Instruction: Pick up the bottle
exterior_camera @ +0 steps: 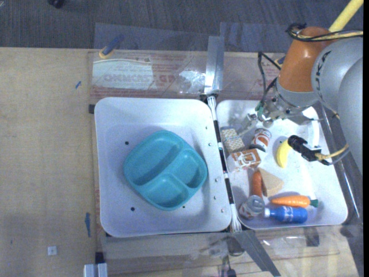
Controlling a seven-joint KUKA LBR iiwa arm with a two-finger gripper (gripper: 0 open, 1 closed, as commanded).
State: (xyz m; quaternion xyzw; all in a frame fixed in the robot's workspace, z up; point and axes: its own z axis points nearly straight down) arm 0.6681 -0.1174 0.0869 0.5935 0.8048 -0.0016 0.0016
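Pale wooden bench (40, 154), dark grey carpet (173, 4) beyond its far edge, a black caster (56, 0) cut by the top of the view. Behind the bins, a clear plastic sheet (190, 79) over a strip of red printing (124, 74), lettering too blurred to read. At its far left corner a small yellow-and-blue thing (109, 48), too small to name.

Left bin (115, 126): one teal divided plate (164, 169), turned askew near the middle.

Right bin (305, 175): crowded. Blue bottle (286, 214) lying on its side along the near wall, towards the right corner; pale marks on its label, not legible. At its left end, touching or just beside it, a round grey thing (252, 206), hard to tell whether cap or separate can. Just behind the bottle and parallel to it, an orange carrot (290, 201) with a green tip. Farther back: a tan wedge (272, 182), an orange stick-shaped piece (256, 183) at its left, a brown-and-white carton (245, 158) with printing too small to read, a checkered block (230, 137), an orange-and-white can (262, 138) with an unreadable label, a yellow banana (281, 153).

Over the far part of the right bin, the gripper (264, 115), just beyond the can and well apart from the bottle. Tangled in cables and half masked by the wrist, so how far open: cannot tell, and no thing made out in its grasp. Grey arm (346, 79) with orange band (302, 62) cut off at the right edge, hiding the bin's far right corner.
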